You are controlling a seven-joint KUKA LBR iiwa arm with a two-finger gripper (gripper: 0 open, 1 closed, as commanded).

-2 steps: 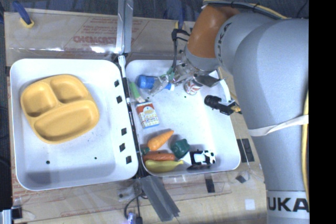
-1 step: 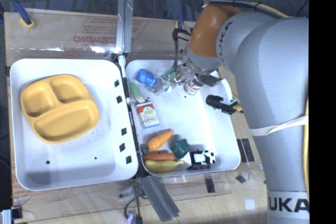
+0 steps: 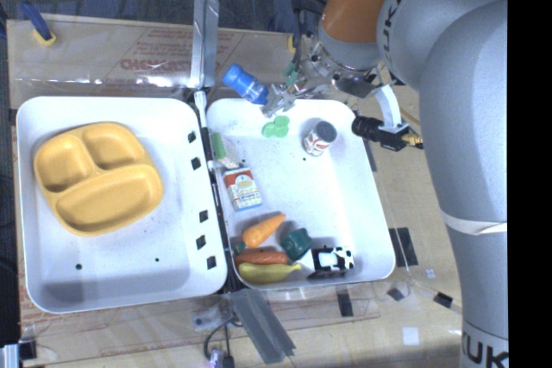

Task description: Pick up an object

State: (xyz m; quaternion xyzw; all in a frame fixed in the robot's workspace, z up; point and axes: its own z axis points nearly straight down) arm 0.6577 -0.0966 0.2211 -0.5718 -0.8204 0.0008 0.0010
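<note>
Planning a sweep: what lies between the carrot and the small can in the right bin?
In the camera view, only bare white bin floor lies between carrot and can.

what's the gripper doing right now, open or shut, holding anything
gripper: over the right bin's far edge beside the blue bottle; open or shut cannot be told.

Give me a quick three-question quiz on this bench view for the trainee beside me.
1. True or false: the yellow divided tray lies in the left bin.
2. Which lies nearest the gripper? A carrot; B green piece; C banana.
3. Which end of the right bin holds the black-and-white toy, near or far from the arm's wrist?

Key: 1 true; 2 B; 3 far.
</note>
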